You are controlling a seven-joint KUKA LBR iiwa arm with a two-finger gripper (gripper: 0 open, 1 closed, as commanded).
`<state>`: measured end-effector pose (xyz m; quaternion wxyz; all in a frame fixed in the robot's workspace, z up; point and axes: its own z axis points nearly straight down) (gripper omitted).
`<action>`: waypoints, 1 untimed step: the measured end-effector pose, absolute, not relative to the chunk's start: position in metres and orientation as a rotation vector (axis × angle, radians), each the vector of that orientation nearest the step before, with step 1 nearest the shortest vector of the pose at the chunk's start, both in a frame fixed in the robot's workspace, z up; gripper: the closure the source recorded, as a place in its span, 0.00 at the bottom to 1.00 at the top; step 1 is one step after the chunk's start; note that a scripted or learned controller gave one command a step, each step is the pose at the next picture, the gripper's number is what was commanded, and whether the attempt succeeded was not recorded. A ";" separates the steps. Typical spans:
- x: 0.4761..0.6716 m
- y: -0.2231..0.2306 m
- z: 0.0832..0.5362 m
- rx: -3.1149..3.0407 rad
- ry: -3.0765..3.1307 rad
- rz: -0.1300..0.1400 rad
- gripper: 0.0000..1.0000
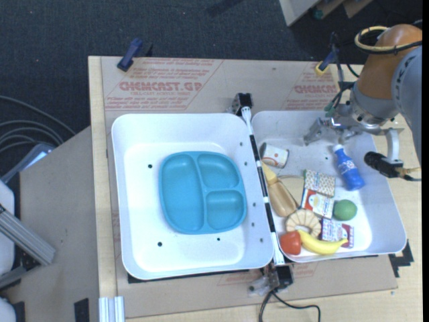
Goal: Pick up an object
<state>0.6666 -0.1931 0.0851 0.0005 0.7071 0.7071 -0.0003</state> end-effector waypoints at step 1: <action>0.667 -0.192 0.085 2.221 2.221 -0.001 0.00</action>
